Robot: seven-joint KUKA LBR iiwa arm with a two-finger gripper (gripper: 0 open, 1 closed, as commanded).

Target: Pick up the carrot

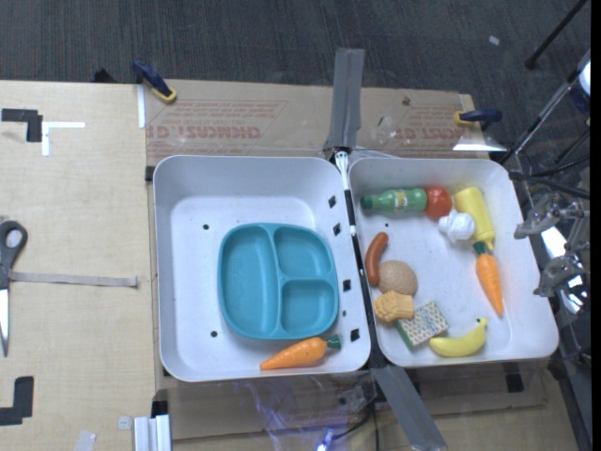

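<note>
1. Two carrots are on offer: one carrot (299, 352) lies in the left bin (178, 280) along its front wall, green top to the right, just beside the lower rim of the teal plate (278, 280). The other carrot (489, 285) lies in the right bin (526, 332), green top up and tip pointing down toward the banana (460, 339)
2. The right-bin carrot looks the easier target. It sits nearer the side the arm reaches in from, with bare bin floor on both of its long sides
3. Close across the thick half just below the green top, with the closing line square to the carrot's length. The tapered tip would likely squirt out
4. Watch the top end: it is touching or nearly touching the yellow item (474, 212), so come down lower on the body
5. The left-bin carrot is hemmed between the plate and the bin wall, so there I would approach straight down and grip end-on to the wall
6. Metal hardware (552, 247) stands at the right bin's outer edge. Whether the gripper is spread or pressed together I cannot tell
7. Lift slowly and straight; the smooth toy surface may slip
</note>
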